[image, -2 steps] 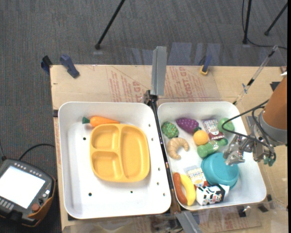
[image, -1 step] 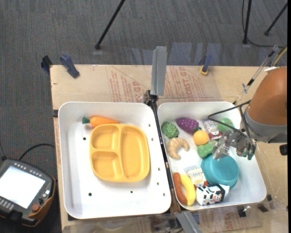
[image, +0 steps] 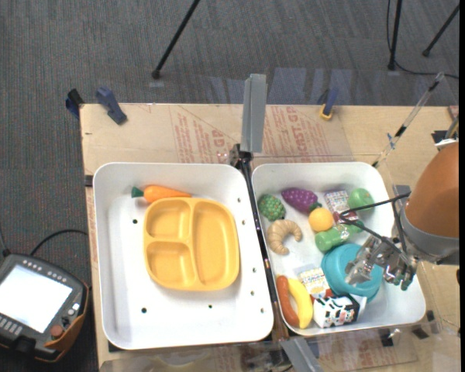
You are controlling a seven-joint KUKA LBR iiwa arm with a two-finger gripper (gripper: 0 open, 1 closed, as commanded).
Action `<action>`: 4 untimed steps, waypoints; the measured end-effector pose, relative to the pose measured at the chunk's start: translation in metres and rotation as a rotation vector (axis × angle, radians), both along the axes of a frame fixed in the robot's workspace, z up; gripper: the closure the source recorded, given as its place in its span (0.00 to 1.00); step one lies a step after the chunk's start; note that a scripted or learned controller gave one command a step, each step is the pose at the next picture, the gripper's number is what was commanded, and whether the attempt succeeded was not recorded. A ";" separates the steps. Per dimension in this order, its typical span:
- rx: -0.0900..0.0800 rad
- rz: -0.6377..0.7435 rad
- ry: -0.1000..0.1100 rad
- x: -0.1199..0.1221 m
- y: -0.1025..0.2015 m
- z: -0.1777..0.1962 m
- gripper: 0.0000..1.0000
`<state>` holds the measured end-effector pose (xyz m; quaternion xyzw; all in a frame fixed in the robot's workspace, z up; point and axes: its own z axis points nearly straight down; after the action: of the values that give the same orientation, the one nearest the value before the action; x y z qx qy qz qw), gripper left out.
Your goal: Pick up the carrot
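We see the carrot [image: 164, 193] wedged beside the yellow plate [image: 192, 243]; the end effector [image: 378, 266], its state indiscernible, hovers over the far bin [image: 409, 301].

Desk [image: 170, 126]: I see two bins side by side on it.
Left bin [image: 112, 285]: divided plate [image: 191, 243] at centre; carrot [image: 164, 193] behind it, touching its far rim.
Right bin [image: 407, 301]: grapes [image: 299, 199] at back, croissant [image: 283, 235] left of centre, bowl [image: 342, 270] right of it, banana [image: 300, 301] in front.
Hand [image: 376, 268]: over the right bin, above the bowl's right edge.
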<state>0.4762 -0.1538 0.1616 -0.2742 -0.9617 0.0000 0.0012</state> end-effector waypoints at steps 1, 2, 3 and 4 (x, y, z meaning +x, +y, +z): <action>-0.004 -0.068 -0.013 0.004 -0.048 0.168 1.00; 0.004 -0.133 0.011 -0.002 -0.056 0.018 1.00; 0.002 -0.231 0.003 0.028 -0.001 -0.011 1.00; -0.002 -0.397 -0.007 0.032 -0.052 0.074 1.00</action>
<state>0.5079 -0.2054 0.2353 -0.4586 -0.8886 -0.0002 -0.0024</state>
